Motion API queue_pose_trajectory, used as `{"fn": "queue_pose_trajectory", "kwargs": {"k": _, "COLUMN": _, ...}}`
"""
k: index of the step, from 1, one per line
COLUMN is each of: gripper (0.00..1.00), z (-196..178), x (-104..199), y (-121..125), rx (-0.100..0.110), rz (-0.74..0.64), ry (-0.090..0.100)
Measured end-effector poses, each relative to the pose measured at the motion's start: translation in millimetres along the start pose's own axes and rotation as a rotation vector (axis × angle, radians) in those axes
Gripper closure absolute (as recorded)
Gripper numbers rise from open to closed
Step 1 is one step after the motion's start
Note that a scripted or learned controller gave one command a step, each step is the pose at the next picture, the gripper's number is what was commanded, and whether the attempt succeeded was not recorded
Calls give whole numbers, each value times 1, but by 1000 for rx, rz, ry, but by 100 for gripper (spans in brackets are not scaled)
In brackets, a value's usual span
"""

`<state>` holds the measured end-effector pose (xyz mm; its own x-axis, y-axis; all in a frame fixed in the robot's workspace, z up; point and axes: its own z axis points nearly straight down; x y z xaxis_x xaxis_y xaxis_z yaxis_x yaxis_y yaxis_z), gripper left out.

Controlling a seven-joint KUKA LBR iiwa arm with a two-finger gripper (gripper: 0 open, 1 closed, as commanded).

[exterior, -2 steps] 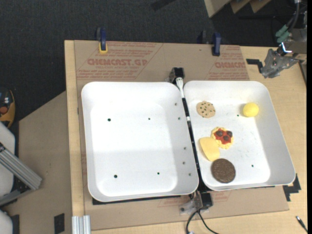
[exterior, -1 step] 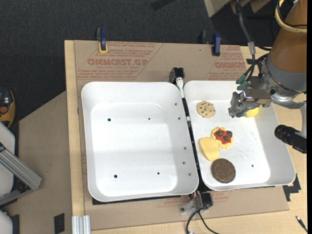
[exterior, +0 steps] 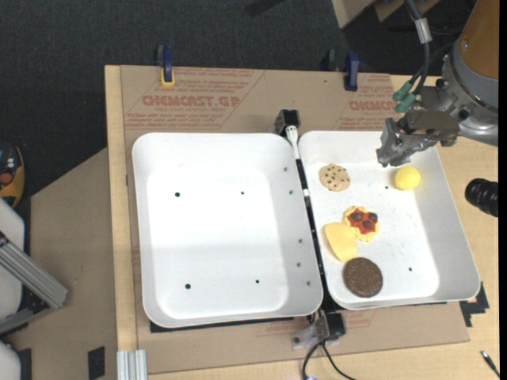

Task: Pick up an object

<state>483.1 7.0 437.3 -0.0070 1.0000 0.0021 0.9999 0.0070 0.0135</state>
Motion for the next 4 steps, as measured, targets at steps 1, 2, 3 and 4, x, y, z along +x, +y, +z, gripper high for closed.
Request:
{"fn": "queue_pose_trajectory", "kwargs": {"k": 1, "gripper": 100, "z": 77, "x": 80, "y": -5, "rx": 23, "rz": -2, "ry": -1}}
{"fn": "queue_pose_trajectory", "kwargs": {"k": 2, "gripper": 100, "z": -74, "x": 137, "y": 0, "rx": -6, "rz": -1, "ry": 5}}
{"fn": "queue_pose_trajectory", "kwargs": {"k": 3, "gripper": 100, "z": 5, "x": 222, "y": -4, "rx": 22, "rz": -2, "ry": -4}}
{"fn": "queue_pose_trajectory", "kwargs": {"k": 4, "gripper": 100, "z": 113, "x": 216, "y": 6, "rx": 26, "rz": 8, "ry": -8}}
